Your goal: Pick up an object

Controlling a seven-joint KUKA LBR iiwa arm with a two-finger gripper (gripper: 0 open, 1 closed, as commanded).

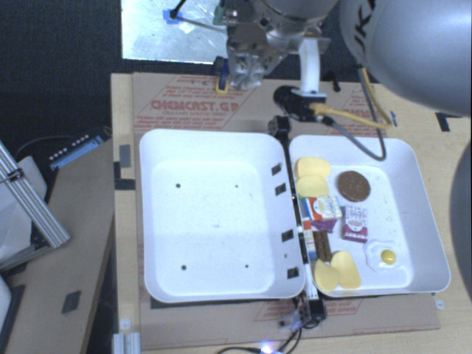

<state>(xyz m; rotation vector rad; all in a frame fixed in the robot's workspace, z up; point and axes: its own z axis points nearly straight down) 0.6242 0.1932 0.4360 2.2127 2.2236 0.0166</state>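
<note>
The right bin [420, 198] holds the objects. Two pale yellow pieces [312, 177] lie at its back left, beside a round brown disc [354, 186]. Below them are a small colourful packet [324, 209], a pink and white packet [355, 223] and a dark brown bar [322, 245]. A toy fried egg [383, 257] and two more yellow pieces [336, 271] lie near the front. My gripper [242, 68] hangs high behind the bins, above the cardboard and away from all of these objects. Nothing can be seen in it.
The left bin [214, 212] sits beside the right one, joined along a black hinge strip [293, 212]. A yellow hose [354, 120] and a grey cable trail over the right bin's back edge. The large grey arm [413, 28] covers the upper right.
</note>
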